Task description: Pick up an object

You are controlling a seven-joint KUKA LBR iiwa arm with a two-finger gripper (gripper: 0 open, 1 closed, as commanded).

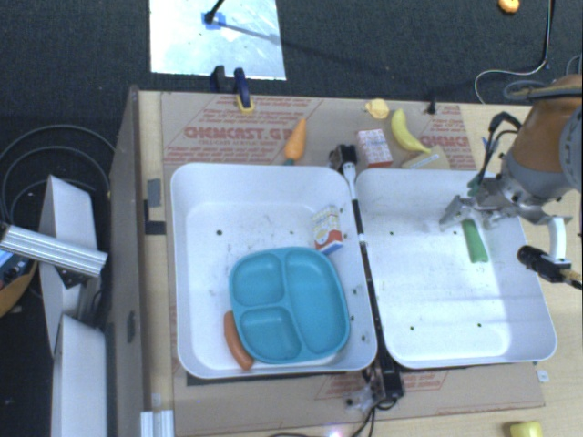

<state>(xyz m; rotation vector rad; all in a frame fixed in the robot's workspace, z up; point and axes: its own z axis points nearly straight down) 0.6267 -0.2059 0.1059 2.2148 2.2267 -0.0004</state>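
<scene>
The jaws hang at the end of the grey and orange arm [547,148], over the far right part of the right bin [437,335], and I cannot tell if they are spread wide or pressed together (the grey metal bits there all run into each other). Just under the jaws, on the near side, lies a green stick [475,242] on the white floor of that bin. Its top end is right at the jaws, but I cannot tell if they touch it or pinch it. Left of the jaws, across the black strip between the bins, is the left bin [205,208]. In it, well away from the jaws, sits a blue plate [288,304] with three parts. A little packet [327,228] with red and blue on it rests just past the plate, on the side closer to the jaws. An orange sausage shape [238,340] lies by the plate's far left corner, farther from the jaws than anything else in the bins. Behind the jaws and a bit to the left, out on the brown desk [228,130], lie a yellow banana [405,133] and a small pinkish box [373,147] side by side. An orange carrot [294,140] lies farther left on the desk.
</scene>
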